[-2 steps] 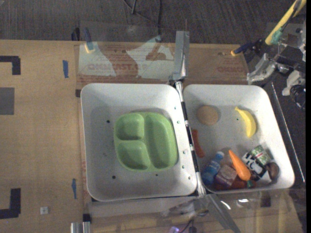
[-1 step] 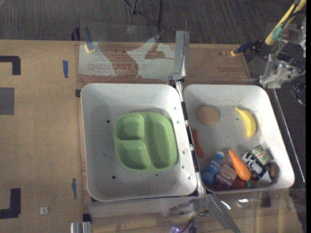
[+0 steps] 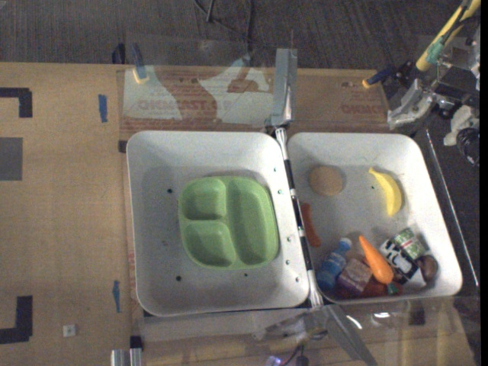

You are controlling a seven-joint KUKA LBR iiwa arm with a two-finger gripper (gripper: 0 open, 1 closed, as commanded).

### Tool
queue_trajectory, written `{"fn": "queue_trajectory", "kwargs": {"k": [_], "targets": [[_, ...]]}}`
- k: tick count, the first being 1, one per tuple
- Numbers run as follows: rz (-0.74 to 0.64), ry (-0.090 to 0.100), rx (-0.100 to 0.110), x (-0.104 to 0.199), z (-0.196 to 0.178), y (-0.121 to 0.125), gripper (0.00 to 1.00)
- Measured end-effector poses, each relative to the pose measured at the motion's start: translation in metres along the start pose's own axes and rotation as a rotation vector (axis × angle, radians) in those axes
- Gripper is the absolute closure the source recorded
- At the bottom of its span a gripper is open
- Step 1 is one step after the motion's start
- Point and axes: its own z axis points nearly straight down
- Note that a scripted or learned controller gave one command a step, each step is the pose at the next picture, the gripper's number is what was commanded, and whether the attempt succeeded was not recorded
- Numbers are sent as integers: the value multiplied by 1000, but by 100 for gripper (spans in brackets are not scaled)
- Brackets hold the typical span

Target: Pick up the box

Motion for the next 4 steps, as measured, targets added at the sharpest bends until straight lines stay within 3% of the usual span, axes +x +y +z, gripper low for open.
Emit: {"fn": "queue_trajectory", "kwargs": {"k": [1, 4], "targets": [[-7, -1, -3, 3, -10, 0, 100], [-28, -5, -10, 14, -41, 1, 100]]}}
